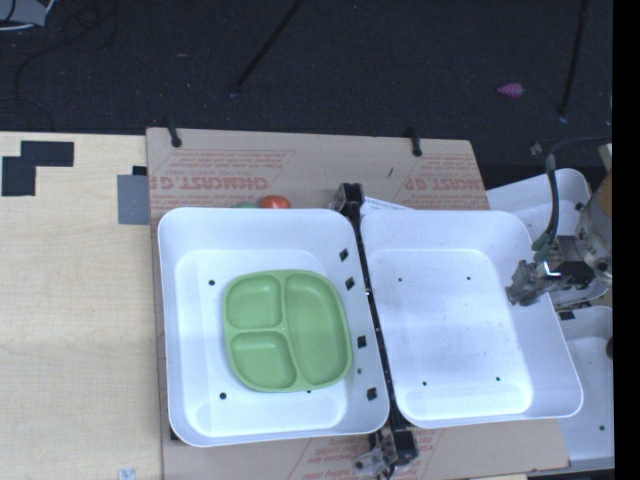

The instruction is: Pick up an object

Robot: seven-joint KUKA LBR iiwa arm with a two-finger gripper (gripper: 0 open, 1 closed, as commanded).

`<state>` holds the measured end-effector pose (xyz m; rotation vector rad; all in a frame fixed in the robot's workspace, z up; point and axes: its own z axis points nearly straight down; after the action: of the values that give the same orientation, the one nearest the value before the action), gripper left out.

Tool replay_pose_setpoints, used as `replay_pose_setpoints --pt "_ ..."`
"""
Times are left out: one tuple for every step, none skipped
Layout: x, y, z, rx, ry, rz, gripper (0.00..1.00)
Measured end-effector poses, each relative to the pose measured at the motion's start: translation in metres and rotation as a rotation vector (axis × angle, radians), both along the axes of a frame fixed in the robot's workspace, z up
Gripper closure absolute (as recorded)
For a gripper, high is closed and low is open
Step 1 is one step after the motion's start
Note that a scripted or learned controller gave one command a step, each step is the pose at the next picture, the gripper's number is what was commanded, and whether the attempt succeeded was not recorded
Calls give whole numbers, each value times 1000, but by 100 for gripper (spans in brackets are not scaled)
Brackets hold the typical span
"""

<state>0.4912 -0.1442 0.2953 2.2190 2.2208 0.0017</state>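
A light green divided plate [287,329] with three compartments lies flat in the middle of the left bin [190,268]. My gripper [527,285] hangs over the right rim of the right bin [450,368], far from the plate. It is small and partly blurred against the rim, and I see nothing held in it.
A small red object [274,203] and a green one [245,205] sit just behind the back rim of the left bin, on the cardboard sheet [300,168]. A black divider clip strip [365,308] runs between the two bins. Cables [552,198] hang near the arm at the right.
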Motion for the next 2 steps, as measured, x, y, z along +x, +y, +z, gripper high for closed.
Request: replay_pose_setpoints --pt "20 59 -9 2 5 4 100" --pt "44 105 -27 2 6 3 100"
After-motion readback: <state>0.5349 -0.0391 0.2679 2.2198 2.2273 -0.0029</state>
